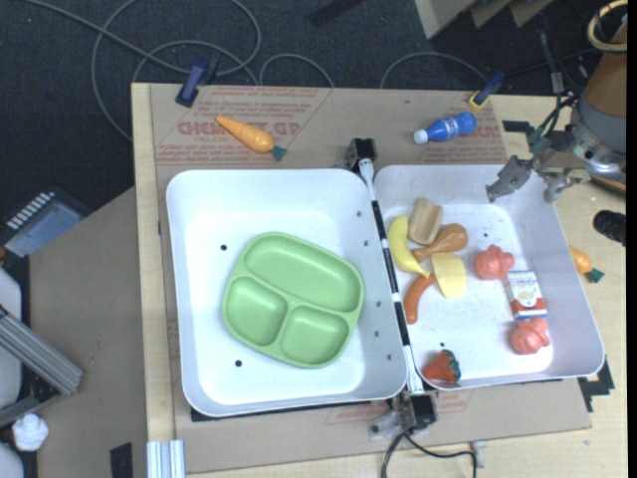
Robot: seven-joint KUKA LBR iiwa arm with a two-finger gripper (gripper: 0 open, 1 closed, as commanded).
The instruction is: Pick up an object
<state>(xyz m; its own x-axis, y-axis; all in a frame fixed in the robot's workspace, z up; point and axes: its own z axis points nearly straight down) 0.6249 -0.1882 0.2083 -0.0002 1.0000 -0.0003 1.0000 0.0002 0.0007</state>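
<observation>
My gripper (530,181) hangs at the far right corner of the right bin (478,361), fingers spread, nothing between them. Below it in the bin lie a banana (401,248), a bread piece (425,220), a chicken drumstick (445,239), a yellow cheese wedge (450,276), an orange carrot (415,298), a pink-red fruit (492,263), a small carton (525,293), a red tomato-like toy (530,336) and a strawberry (442,367). The nearest one, the pink-red fruit, lies well toward the front of the gripper.
The left bin (199,227) holds a green divided plate (292,299). On the bench behind the bins lie a toy carrot (249,134) and a blue bottle (447,127). Another small carrot (582,263) lies right of the right bin. Cables run across the dark floor.
</observation>
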